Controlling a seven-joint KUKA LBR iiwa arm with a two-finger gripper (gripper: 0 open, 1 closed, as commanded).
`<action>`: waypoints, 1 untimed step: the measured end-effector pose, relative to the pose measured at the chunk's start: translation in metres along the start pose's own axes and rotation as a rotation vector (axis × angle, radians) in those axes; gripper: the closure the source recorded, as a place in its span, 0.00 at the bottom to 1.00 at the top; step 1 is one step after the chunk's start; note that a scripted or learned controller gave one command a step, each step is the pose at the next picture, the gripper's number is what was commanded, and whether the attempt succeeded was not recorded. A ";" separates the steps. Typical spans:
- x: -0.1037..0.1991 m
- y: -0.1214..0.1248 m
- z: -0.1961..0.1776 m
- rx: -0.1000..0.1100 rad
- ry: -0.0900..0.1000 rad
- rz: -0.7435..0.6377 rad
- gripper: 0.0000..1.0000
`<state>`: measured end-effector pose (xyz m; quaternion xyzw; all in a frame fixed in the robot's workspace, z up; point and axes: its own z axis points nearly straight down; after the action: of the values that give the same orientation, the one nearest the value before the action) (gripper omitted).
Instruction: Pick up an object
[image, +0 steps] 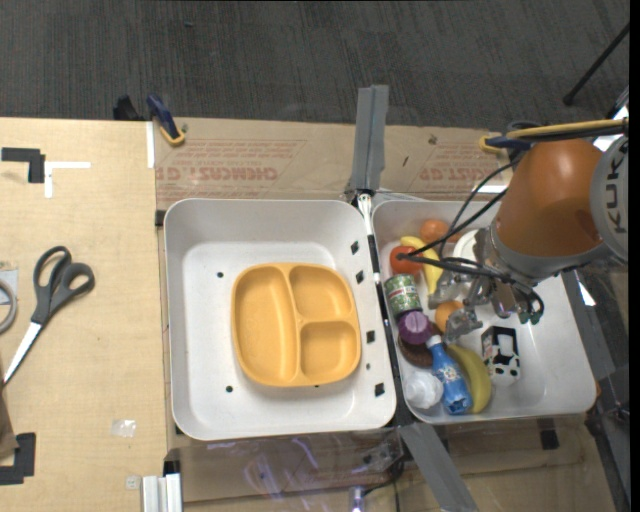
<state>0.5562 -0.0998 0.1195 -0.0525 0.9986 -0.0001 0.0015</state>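
1. The gripper (470, 312) hangs low inside the right bin (560, 395), among the clutter.
2. Whether its fingers are apart or together, I cannot tell.
3. A banana (478, 375) lies just beside a blue bottle (450, 378).
4. The left bin (190, 300) holds a yellow divided plate (296, 323).

The arm (560, 200) comes in from the right of the camera view, its grey body cut by the frame edge at upper right. The broad orange band above the wrist faces the camera and hides much of the wrist below it. Dark cables loop out from beneath the band on its left side. The gripper (487, 300) hangs down and leftward of the band, pointing downward, a cluster of metal and black parts. Its tip is too cluttered to read clearly.
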 end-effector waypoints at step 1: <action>-0.010 0.015 -0.106 0.000 -0.001 0.100 1.00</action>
<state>0.5641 -0.0838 0.2252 -0.0023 1.0000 -0.0001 0.0021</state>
